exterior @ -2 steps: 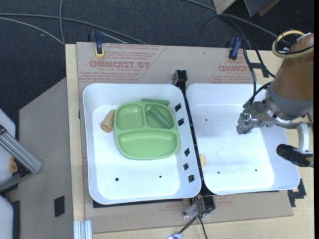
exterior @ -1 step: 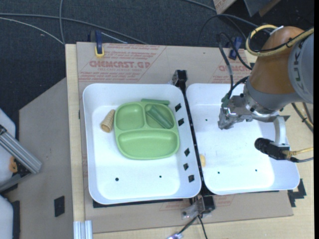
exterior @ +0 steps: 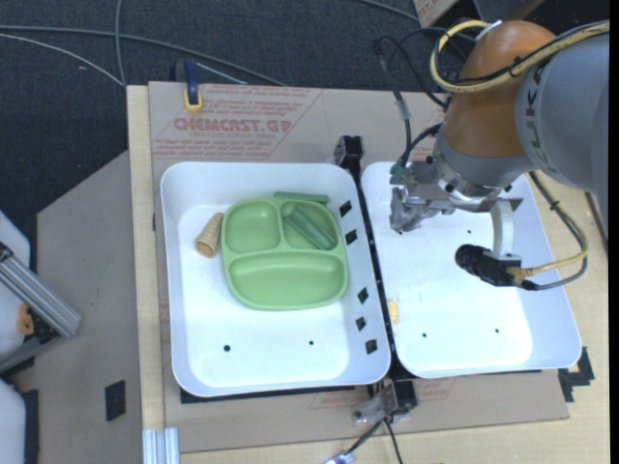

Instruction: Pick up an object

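Left bin (exterior: 193,356): a tan ice-cream cone (exterior: 209,234) lies just beside the left edge of a green divided plate (exterior: 284,255). A dark green pickle-shaped item (exterior: 311,225) rests in the plate's upper right compartment. A black divider (exterior: 363,259) separates the bins. Right bin (exterior: 484,346): the gripper (exterior: 404,211) hangs over its upper left area, close to the divider, well apart from the plate and cone. Nothing visible in its grasp; its opening cannot be determined from this angle.
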Controlling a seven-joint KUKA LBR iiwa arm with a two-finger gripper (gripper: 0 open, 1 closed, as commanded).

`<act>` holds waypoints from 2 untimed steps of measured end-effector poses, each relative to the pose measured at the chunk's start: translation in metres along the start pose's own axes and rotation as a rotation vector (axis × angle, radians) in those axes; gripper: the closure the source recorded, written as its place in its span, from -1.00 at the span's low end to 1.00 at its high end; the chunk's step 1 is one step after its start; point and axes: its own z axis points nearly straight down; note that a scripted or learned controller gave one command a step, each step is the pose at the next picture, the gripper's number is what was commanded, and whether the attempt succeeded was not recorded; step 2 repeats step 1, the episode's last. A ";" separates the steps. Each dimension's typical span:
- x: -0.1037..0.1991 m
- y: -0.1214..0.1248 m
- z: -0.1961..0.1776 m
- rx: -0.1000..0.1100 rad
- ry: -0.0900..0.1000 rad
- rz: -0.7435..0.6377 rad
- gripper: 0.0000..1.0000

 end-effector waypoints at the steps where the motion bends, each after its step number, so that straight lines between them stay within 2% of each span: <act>1: 0.045 0.016 0.004 0.002 -0.001 0.002 1.00; 2: 0.045 0.016 0.004 0.002 -0.001 0.002 1.00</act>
